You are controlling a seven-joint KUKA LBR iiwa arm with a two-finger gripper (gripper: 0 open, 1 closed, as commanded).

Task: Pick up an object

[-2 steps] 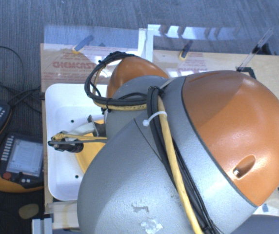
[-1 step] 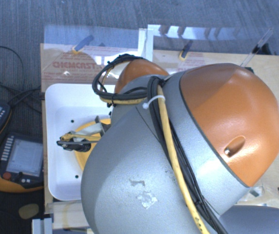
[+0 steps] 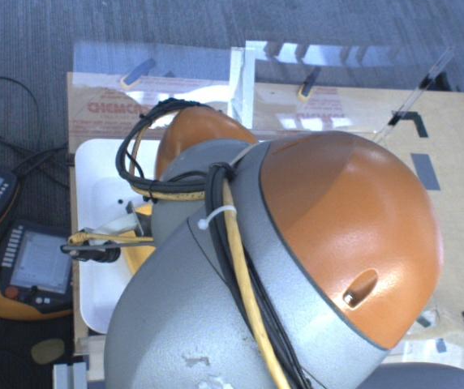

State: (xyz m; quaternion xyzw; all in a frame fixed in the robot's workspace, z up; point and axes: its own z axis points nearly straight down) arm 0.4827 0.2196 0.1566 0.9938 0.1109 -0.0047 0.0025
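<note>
Presently, item by item, each placed against the left bin (image 3: 94, 302).

Left bin: white and shallow. Its floor is bare along the outer wall and at the near corner.

Arm (image 3: 216, 298): grey with an orange-capped joint. Its bulk stands above the left bin and masks most of the floor, with the wrist over the bin's middle.

Tool (image 3: 137, 214): low over the left bin's inner area, just beneath the wrist. A mere sliver peeks out, so I cannot tell how far open it is or whether it has hold of anything.

Object (image 3: 139, 256): a yellow-tan piece on the left bin's floor, near the middle and just beside the tool. Its shape is too hidden to name, and contact with the tool cannot be judged.

Cardboard sheet (image 3: 106, 104): lies flat behind the left bin's far wall.

Handheld control unit (image 3: 29, 266): on the floor outside the left bin's outer wall, well apart from the object.

Step in hand (judgement): the reach or grasp over the object. Nothing is seen raised above the left bin.

Next move (judgement): calls for the tool centred on the yellow-tan piece and closed firmly. A straight lift clear of the left bin's walls follows, with a check that the piece rises too.
</note>
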